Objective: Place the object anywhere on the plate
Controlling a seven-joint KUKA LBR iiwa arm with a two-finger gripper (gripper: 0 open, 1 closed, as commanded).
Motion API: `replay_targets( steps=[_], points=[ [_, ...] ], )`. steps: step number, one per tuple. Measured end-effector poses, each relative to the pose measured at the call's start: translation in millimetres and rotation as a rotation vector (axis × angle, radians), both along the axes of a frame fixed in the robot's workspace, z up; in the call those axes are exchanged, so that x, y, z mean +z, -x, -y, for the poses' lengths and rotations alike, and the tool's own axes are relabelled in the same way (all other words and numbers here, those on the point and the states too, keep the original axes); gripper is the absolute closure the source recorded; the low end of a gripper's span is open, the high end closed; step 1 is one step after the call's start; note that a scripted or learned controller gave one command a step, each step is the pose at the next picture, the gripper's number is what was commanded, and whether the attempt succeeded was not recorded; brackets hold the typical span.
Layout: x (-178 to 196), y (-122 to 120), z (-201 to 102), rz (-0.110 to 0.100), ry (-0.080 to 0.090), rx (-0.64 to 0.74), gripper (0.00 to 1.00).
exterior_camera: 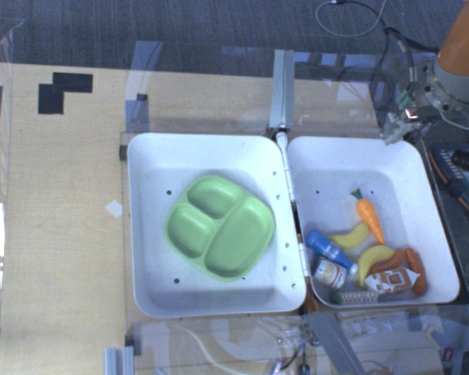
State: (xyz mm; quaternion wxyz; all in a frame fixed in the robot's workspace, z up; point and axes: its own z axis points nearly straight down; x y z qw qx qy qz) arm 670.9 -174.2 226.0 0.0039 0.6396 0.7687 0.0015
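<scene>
Hanging at the far right corner, above the right bin's [422, 170] rim, the gripper [396, 125] holds nothing between its fingers; open or closed, I cannot tell. The green plate [221, 226] with three sections sits in the middle of the left bin [148, 209]. In the right bin's near part: a carrot [369, 217], two bananas [358, 248], a blue bottle [325, 246], a can [329, 273] and a ketchup bottle [395, 278]; labels too small to read.
</scene>
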Motion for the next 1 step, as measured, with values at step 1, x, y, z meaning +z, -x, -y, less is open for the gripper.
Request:
replay_targets(
  steps=[1],
  points=[
    [-41.3, 38.7, -114.0, -0.005, -0.004, -0.06, 1.0]
  ],
)
